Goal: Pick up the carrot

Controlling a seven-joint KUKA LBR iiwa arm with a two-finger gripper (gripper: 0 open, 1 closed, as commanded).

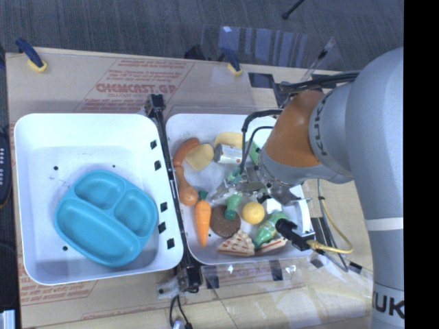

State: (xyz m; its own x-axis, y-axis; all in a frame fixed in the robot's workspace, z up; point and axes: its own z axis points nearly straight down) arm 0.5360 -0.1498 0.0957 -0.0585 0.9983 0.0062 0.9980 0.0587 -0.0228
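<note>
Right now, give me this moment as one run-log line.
target: orange toy carrot lying in right white bin, left side | hand: over toy pile, apart from carrot | pick: not done

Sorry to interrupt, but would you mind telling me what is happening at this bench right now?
A grey robot arm reaches in from the right over the right bin, which is crowded with toy food. Its pincer sits low among the items near the middle of that bin. The carrot it is meant to pick up lies loose near the bin's left wall, leaves pointing away from the camera, apart from the pincer. The left bin holds a blue divided plate.
</note>
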